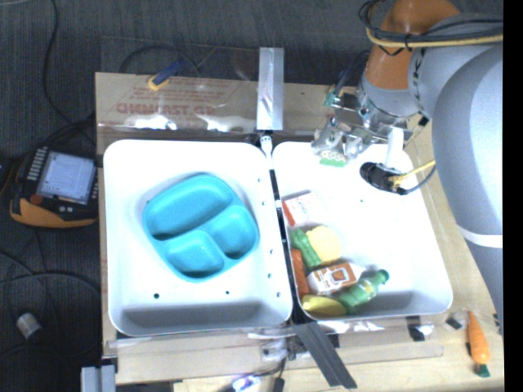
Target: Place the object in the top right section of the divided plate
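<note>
Well below the gripper (339, 144), toy food (331, 272) beside blue divided plate (201, 224).

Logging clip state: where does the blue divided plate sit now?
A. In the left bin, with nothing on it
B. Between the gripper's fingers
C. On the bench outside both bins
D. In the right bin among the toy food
A: the blue divided plate lies in the left bin with its sections bare, while the toy food is piled in the right bin.
</note>
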You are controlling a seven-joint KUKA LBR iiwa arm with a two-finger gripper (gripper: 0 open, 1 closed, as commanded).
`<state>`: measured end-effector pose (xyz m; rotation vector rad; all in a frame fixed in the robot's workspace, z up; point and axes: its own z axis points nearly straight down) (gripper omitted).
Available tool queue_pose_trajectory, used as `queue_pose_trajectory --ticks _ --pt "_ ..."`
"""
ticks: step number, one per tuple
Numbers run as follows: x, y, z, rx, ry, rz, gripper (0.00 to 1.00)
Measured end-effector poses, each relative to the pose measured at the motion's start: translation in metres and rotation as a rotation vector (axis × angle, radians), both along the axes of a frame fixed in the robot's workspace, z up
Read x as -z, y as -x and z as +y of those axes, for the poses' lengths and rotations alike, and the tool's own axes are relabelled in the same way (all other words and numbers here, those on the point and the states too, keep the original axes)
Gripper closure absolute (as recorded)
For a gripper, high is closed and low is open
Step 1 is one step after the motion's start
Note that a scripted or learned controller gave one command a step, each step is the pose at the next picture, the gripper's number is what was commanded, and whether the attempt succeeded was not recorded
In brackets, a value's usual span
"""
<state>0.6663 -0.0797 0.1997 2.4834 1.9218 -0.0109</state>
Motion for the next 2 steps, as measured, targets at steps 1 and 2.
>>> queue_pose_trajectory --ticks 1,2 --pt "-0.0002 -0.0001 -0.0002 0.0 0.0 0.0 0.0" --pt "-0.0088 0.0 -0.0002 -0.001 0.003 0.002 1.0"
